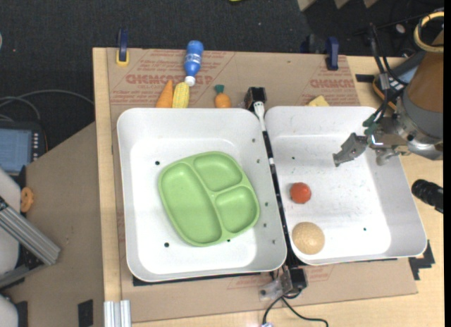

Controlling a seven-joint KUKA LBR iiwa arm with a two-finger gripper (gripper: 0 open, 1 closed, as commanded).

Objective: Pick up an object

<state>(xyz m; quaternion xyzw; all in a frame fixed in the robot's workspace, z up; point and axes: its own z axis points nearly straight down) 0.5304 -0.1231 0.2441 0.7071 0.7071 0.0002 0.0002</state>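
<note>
The approach step is judged to be in hand: nothing is seen between the fingers of the gripper (347, 152), which is poised over the upper part of the right bin (394, 241). Whether its fingers are spread or pressed together cannot be told from this view.

2 candidates lie in the right bin: a small red ball (301, 192) near its left wall, and a tan round object (308, 237) just below the ball, at the bin's lower left corner. Both sit well apart from the gripper. A green divided plate (207, 197) rests in the left bin (141, 135).

For the next move, the gripper would need to be carried leftward and down across the right bin, centred over 1 object, then lowered.
</note>
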